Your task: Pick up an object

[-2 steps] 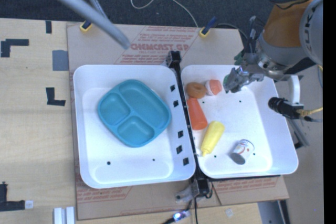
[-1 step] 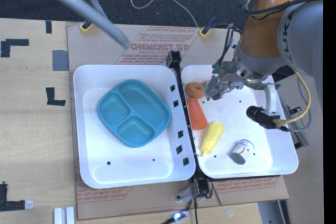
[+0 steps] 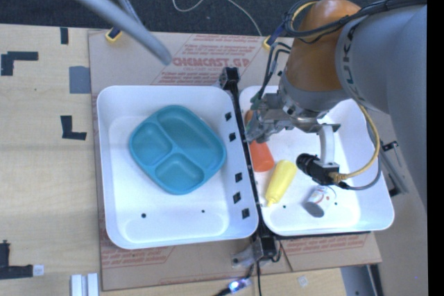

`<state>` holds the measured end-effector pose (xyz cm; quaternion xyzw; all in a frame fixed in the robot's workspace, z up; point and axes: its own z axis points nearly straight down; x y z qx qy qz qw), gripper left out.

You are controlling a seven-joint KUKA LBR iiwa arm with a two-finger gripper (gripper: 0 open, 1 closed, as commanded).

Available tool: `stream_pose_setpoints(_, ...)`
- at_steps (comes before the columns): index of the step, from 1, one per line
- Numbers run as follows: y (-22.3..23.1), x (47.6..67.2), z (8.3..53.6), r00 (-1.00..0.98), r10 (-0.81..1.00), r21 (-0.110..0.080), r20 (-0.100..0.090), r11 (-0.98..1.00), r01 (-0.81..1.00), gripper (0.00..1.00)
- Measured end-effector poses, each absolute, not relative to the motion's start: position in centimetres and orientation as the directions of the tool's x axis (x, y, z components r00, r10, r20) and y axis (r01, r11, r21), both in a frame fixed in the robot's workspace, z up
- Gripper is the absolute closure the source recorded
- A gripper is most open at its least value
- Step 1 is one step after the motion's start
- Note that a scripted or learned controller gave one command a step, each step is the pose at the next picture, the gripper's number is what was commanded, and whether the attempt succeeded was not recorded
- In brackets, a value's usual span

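Objects for picking lie in the right bin point(image 3: 374, 215): an orange piece point(image 3: 261, 157) by the bin's left wall, a yellow item point(image 3: 279, 181) touching it just below, and a small grey thing point(image 3: 314, 207) nearer the front. Directly above the orange piece hangs the claw point(image 3: 255, 127); whether it is wide or narrow I cannot tell. A blue divided plate point(image 3: 177, 148) sits in the left bin point(image 3: 114, 215) on the counter point(image 3: 41, 170).

Overhead camera — slanted onto bins point(image 3: 111, 149).
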<state>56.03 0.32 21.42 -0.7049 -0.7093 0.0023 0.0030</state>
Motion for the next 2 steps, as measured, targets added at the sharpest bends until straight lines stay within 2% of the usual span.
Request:
stream_pose_setpoints(1, 5.2, 53.8, 22.4, -0.007, 1.000, -0.006, 0.002, 0.007, 1.000, 1.00)
stream_pose_setpoints(2, 10.3, 52.8, 22.9, -0.008, 1.000, -0.005, 0.001, 0.008, 1.000, 1.00)
